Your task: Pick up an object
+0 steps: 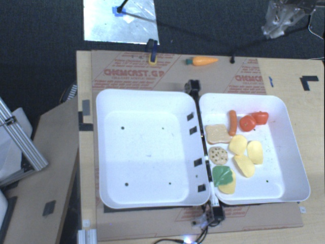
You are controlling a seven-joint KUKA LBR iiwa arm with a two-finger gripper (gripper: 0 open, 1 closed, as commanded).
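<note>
Camera view: the left bin point(109, 111) sits at nine o'clock of the counter point(127, 70). A toy carrot point(201, 61) lies outside at twelve o'clock. The right bin point(289, 136) crowds its toys together: bread slice point(217, 133), cookie point(218, 155), green leaf point(222, 175), sausage point(232, 122), tomato point(247, 123) and yellow lemon pieces point(237, 145). The gripper point(284, 14) hangs at one o'clock, well apart from them; whether it is open I cannot tell. Best, I judge, to descend on the sausage, narrow and free along its upper end.
</note>
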